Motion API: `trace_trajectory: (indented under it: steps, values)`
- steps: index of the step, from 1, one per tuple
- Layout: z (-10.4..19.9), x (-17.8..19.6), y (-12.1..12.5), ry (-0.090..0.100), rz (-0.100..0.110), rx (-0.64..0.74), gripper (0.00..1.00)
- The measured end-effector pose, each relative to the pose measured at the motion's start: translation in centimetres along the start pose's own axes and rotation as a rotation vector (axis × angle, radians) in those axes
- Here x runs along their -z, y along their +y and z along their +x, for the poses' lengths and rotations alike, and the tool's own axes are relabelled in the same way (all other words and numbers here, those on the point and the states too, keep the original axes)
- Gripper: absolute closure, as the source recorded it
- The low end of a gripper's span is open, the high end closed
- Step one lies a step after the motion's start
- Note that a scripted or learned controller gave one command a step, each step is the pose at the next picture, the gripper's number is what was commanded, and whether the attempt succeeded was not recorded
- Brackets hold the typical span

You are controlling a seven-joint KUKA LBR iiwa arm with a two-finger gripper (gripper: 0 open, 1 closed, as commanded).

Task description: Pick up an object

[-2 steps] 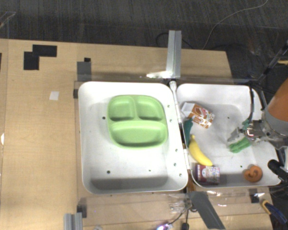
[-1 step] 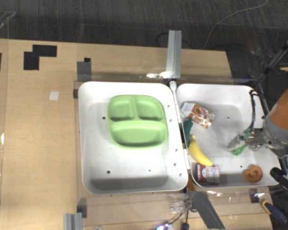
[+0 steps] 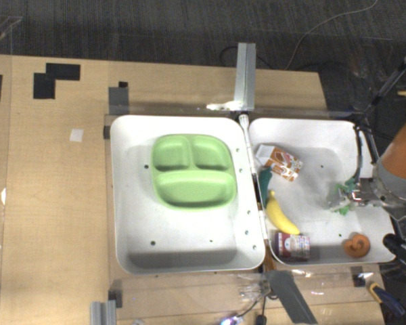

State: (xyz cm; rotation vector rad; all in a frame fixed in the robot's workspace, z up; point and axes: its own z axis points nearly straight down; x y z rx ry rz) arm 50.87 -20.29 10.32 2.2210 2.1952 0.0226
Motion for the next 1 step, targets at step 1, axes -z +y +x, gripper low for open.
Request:
trace_trajectory:
  steps: [1]
  values:
    - [3.63, 9.64, 4.59, 0.001, 0.019, -0.115, 1.00]
